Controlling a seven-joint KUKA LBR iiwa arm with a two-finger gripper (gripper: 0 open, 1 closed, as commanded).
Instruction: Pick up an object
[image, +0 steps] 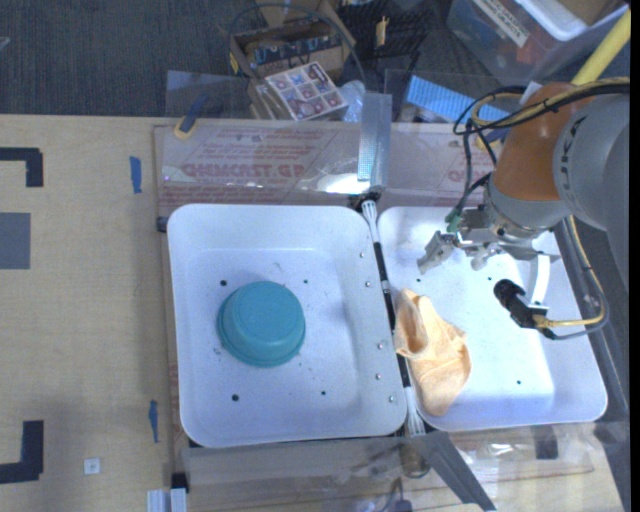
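Observation:
A teal bowl (262, 322) lies upside down in the middle of the left bin (200, 240). A crumpled orange-yellow cloth (432, 350) rests against the left wall of the right bin (570, 390), partly draped over the divider. My gripper (455, 254) hovers over the upper part of the right bin, above and slightly right of the cloth and apart from it. Its fingers (431, 252) are spread open, and nothing is between them.
A black connector with a yellow-tipped cable (520, 303) hangs off the arm over the right bin's middle. Boxes and clutter (300, 85) lie behind the bins. A wooden bench top (80, 300) stretches to the left.

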